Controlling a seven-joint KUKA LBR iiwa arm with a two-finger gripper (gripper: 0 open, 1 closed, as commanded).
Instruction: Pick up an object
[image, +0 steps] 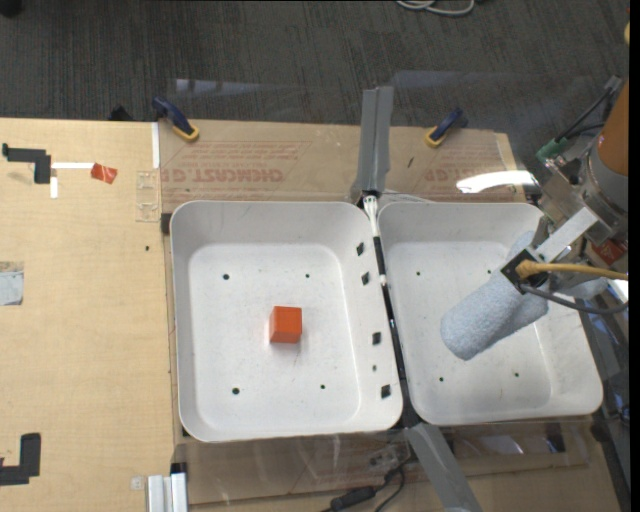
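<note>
The gripper (470, 330), wrapped in grey fuzzy fabric, hangs over the right shallow white plastic bin (560, 400); whether it is wide or narrow I cannot tell. Well to its left, the small orange-red cube (286, 325) sits mid-floor in the left white bin (200, 300). Brown cardboard (260, 165) and dark carpet (250, 50) lie beyond.
</note>
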